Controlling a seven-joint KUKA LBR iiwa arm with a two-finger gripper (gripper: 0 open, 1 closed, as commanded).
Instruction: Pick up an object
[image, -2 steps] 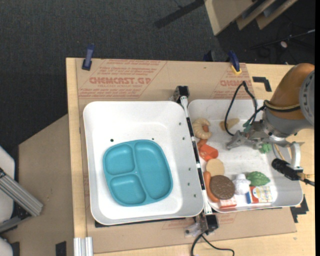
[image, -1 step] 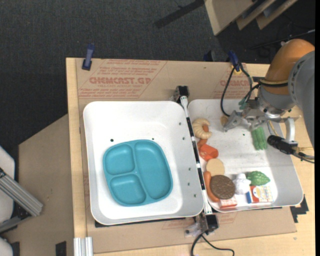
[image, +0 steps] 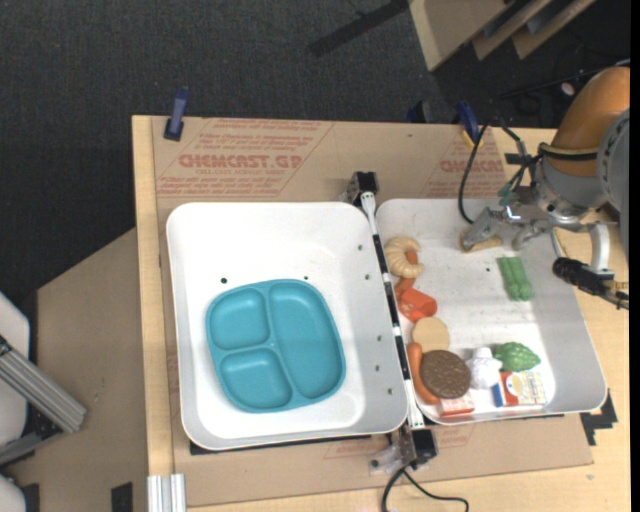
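My gripper (image: 482, 236) hangs over the far part of the right bin (image: 560, 330), its grey fingers spread apart with nothing between them. A green stick-shaped piece (image: 516, 278) lies just right of and nearer than the gripper. A tan pretzel-like pastry (image: 405, 256) sits at the bin's left wall, with an orange-red piece (image: 415, 301) and a pale round cookie (image: 431, 332) below it. A brown round patty (image: 444, 373), a white item (image: 483, 366), a green leafy piece (image: 516, 355) and a small red-and-white carton (image: 520, 389) crowd the near edge.
The left bin (image: 200, 240) holds a teal divided plate (image: 275, 343). A black divider clip (image: 364, 186) sits between the bins at the far side. Cables (image: 470, 170) trail from the arm over the cardboard bench top (image: 250, 160).
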